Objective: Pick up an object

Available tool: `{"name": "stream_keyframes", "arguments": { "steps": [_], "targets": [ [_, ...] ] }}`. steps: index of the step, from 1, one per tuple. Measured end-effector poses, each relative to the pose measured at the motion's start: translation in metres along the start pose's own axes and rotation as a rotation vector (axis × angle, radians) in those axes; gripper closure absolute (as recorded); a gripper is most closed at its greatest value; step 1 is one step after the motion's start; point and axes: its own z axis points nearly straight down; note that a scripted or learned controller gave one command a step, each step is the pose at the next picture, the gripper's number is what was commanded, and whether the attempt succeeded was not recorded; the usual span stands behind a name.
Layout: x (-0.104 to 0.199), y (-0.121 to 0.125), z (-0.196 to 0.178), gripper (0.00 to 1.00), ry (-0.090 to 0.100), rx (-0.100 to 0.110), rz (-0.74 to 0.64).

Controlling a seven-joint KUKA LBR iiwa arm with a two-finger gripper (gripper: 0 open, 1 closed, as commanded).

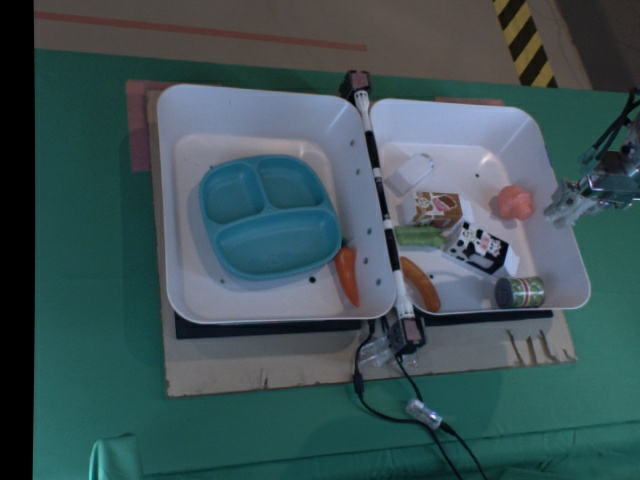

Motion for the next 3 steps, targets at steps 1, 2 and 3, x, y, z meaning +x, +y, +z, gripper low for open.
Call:
{"name": "stream_keyframes", "arguments": {
  "steps": [1, 2, 3],
  "targets": [
    [-0.0005, -0.0001, 0.0093, 1.00, -0.001, 0.000, 0.001],
    [-0.0001, 0.0002, 0.0068, 1.00, -0.001, -0.002, 0.000],
    [0.0001, 0.0001, 0.0043, 1.00, -0.001, -0.002, -0.001]
  ]
}}
